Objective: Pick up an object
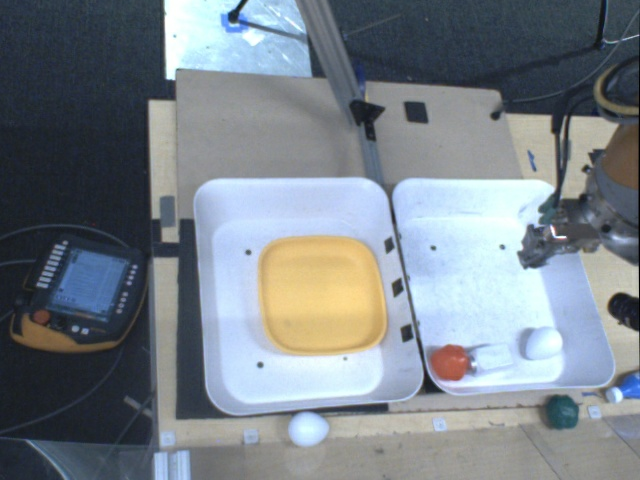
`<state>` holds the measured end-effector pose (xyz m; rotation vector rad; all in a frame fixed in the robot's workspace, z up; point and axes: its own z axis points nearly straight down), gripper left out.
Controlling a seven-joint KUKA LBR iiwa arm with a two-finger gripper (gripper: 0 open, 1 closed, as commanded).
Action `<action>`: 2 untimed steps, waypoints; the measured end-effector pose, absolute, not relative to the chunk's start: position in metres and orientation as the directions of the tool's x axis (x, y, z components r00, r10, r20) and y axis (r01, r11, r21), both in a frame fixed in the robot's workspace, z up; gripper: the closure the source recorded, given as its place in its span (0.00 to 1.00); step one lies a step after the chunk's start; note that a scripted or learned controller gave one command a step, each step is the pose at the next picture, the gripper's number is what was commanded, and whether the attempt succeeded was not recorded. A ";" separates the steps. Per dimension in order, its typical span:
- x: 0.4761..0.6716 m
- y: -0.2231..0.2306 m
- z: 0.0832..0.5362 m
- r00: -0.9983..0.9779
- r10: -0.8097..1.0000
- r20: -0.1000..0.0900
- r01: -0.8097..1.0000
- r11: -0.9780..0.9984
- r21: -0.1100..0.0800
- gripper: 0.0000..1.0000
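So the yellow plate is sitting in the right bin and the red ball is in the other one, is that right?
Not quite. The camera view shows the yellow plate in the left bin, not the right one. The red ball is in the other one, the right bin.

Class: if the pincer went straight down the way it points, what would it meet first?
Probably the bare floor of the right bin. The pincer hangs near its right wall, apart from the white egg; depth is unclear.
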<state>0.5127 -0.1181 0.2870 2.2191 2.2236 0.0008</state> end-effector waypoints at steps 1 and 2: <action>0.535 -0.070 0.266 -0.003 1.000 0.001 1.000 0.003 0.000 1.00; 0.554 -0.019 0.264 -0.003 1.000 0.001 1.000 0.003 0.000 1.00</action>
